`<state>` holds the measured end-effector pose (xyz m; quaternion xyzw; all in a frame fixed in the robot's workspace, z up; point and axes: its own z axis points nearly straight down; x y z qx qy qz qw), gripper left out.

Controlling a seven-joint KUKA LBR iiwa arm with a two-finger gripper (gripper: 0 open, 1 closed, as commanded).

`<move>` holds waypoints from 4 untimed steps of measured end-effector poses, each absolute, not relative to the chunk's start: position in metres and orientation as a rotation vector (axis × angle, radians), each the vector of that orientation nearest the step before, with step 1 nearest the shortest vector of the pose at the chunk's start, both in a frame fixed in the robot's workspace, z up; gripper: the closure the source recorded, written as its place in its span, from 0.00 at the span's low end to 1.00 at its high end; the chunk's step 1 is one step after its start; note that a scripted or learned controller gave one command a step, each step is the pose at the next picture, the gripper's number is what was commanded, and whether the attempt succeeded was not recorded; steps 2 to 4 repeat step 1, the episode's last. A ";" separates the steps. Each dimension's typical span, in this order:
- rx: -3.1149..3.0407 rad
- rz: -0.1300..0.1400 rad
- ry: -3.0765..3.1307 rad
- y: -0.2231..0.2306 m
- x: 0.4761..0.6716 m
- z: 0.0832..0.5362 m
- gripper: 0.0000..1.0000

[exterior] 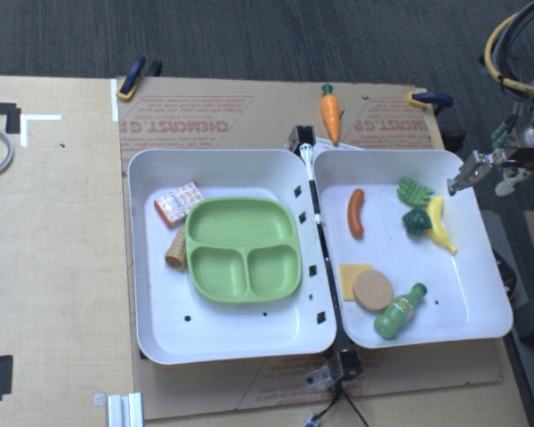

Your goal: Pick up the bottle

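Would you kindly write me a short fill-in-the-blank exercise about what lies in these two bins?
1. The green bottle lies in the ____ bin.
2. The divided plate has ____ compartments.
3. The carrot lies ____ the bins, on the cardboard.
4. The sausage shares its bin with a yellow ____.

Missing: right; three; outside; banana

A green divided plate (pixel 244 249) fills the left bin (pixel 147 318), a small patterned box (pixel 177 204) and cone (pixel 176 250) at its left. A toy carrot (pixel 329 113) lies by the tabletop's far edge.
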<state>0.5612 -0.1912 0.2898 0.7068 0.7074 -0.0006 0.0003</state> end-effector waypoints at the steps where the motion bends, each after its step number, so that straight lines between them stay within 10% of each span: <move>1: 2.216 -0.003 2.223 -0.191 0.562 0.299 1.00; 4: 2.216 -0.003 2.223 -0.191 0.562 0.299 1.00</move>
